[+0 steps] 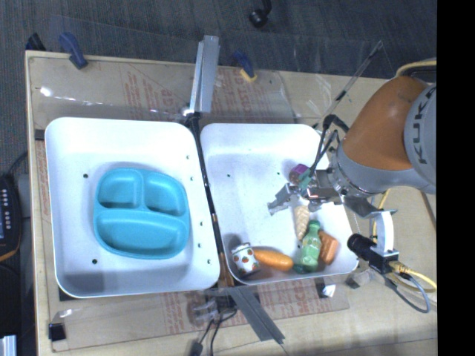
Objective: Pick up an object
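Observation:
My gripper (280,201) hangs low over the middle of the right bin (245,154), pointing left, open with nothing between its fingers. Just to its right lies a cream cone-shaped object (301,219). A purple object (299,173) sits behind the wrist. Along the bin's front edge lie a green bottle (310,247), an orange carrot (272,259), a second orange piece (329,249) and a small white and red cup (243,257).
The left bin (67,147) holds a blue divided plate (141,212). A metal bar (203,76) rises behind the wall between the bins. Blue clamps (73,50) grip the bench's back edge, and cables (404,277) trail at the right.

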